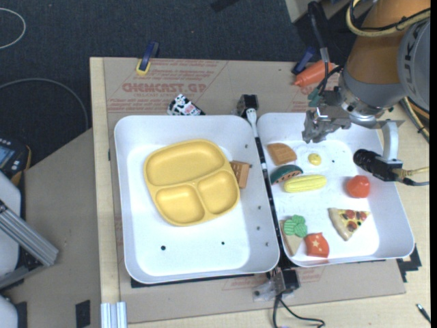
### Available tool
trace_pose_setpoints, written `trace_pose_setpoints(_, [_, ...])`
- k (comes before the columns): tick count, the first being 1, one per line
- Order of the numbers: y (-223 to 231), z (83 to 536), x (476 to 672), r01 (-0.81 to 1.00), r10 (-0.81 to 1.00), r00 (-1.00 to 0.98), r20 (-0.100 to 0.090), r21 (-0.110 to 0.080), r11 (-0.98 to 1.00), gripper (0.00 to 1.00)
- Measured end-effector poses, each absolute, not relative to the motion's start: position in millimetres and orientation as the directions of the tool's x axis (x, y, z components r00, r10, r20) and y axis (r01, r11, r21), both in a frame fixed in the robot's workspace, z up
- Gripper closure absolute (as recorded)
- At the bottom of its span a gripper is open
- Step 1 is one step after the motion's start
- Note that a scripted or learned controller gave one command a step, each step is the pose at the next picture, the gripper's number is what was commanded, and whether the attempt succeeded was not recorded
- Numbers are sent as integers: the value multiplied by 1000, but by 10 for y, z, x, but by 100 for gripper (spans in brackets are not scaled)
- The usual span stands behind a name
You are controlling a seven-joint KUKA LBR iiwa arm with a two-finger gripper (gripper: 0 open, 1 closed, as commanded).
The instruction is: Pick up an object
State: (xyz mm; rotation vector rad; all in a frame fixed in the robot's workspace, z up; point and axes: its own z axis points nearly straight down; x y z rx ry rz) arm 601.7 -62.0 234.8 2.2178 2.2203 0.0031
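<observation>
Grey two-finger gripper (316, 130) poised low over the back of the right shallow white bin (395, 232), just behind the small yellow round piece (314, 159) and beside the brown bread-like wedge (280, 152); whether spread or pinched, cannot tell; nothing seen gripped; probably lined up above a pick. Toy foods scattered apart, presumably for clear access: yellow corn cob (305, 182), red tomato (357, 186), pizza slice (349, 221); yellow three-compartment plastic plate (191, 181) lying in the left white bin (136, 238).

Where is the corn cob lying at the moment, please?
The corn cob lies in the right bin, near its left side, just right of the green-rimmed slice and below the small yellow piece.
</observation>
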Motion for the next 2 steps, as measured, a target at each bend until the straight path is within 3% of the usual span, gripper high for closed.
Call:
trace_pose_setpoints(1, [-630, 2217, 6085, 1000, 1000, -1, -1, 0, 1, 100])
trace_pose_setpoints(2, [-552, 2162, 6002, 1000, 1000, -1, 1, -4, 1, 100])
